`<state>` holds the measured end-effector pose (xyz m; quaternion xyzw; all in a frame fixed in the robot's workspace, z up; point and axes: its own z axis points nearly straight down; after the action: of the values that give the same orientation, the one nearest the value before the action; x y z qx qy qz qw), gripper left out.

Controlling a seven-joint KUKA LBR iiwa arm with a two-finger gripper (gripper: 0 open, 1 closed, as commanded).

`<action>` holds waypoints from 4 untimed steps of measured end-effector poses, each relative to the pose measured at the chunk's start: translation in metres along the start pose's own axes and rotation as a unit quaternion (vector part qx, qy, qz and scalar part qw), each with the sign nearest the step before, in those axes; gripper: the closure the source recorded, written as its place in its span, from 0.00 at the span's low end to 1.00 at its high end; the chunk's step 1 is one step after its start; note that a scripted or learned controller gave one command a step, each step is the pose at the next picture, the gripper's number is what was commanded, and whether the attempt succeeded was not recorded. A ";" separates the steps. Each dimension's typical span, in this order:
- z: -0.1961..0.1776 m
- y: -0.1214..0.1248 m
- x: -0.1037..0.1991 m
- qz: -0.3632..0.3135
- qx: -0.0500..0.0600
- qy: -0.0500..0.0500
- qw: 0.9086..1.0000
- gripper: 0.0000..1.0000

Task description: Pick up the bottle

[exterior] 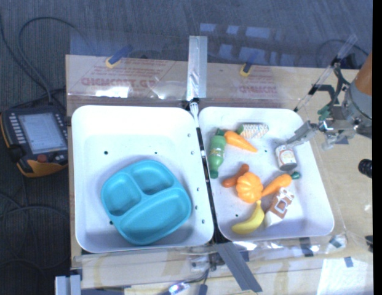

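The bottle [216, 152] is green and lies along the left wall of the right bin [314, 183], its neck pointing toward the near side. Beside its top end rests an orange carrot [241, 141]. My gripper [318, 128] hovers over the right rim of the right bin, well to the right of the bottle, close to a small can [287, 157]. Nothing shows in its grasp.
The right bin also holds an orange pumpkin [248, 187], a second carrot [277, 183], a banana [251, 220], a small carton [280, 204] and a packet [254, 129]. A blue divided plate [146, 199] lies in the left bin [92, 134]. A pendant [35, 134] sits off the bench's left.
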<state>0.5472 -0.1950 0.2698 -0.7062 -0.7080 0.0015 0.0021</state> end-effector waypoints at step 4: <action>0.081 0.068 0.263 -0.174 0.001 -0.001 0.985 0.00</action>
<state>0.6141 0.0681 0.1886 -0.5718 -0.8204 0.0023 0.0024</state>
